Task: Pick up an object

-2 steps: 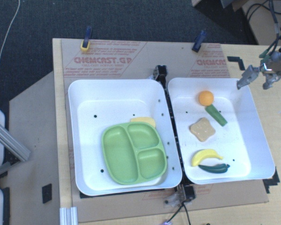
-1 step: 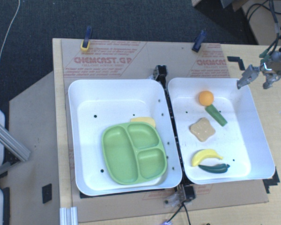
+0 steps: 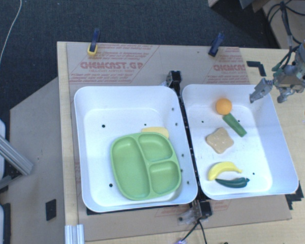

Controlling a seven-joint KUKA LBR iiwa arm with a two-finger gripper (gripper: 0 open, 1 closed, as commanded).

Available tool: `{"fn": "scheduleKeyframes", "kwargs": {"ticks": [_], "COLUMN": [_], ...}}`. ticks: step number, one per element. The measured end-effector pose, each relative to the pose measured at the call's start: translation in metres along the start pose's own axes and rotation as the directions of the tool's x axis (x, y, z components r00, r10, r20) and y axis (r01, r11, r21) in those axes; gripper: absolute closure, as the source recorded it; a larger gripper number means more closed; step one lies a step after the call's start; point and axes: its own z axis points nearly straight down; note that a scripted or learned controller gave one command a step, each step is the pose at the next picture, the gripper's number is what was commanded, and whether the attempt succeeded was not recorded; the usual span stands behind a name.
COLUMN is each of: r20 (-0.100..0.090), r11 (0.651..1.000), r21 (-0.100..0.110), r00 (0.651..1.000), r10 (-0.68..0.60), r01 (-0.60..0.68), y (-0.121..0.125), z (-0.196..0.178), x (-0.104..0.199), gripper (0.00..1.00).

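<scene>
The right bin (image 3: 274,151) holds an orange ball (image 3: 223,106), a green cucumber-shaped piece (image 3: 234,124), a tan bread slice (image 3: 219,140), a yellow banana (image 3: 223,170) and a dark green pepper (image 3: 232,182). My gripper (image 3: 272,90) hovers over the far right corner of this bin, well to the right of the orange ball. Its two fingers are spread apart with nothing between them.
The left bin (image 3: 91,136) carries a green divided plate (image 3: 145,164) with a pale yellow piece (image 3: 156,131) at its far edge. A black clamp (image 3: 174,79) sits between the bins. Blue clips (image 3: 216,44) hold the cardboard at the back.
</scene>
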Motion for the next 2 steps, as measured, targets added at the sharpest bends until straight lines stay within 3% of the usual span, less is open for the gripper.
{"fn": "scheduleKeyframes", "kwargs": {"ticks": [2], "r20": [-0.001], "r11": [1.000], "r21": [0.005], "r00": [1.000], "r10": [0.001], "r01": [-0.001], "y": [-0.007], "z": [0.087], "x": [0.004], "gripper": [0.00]}}
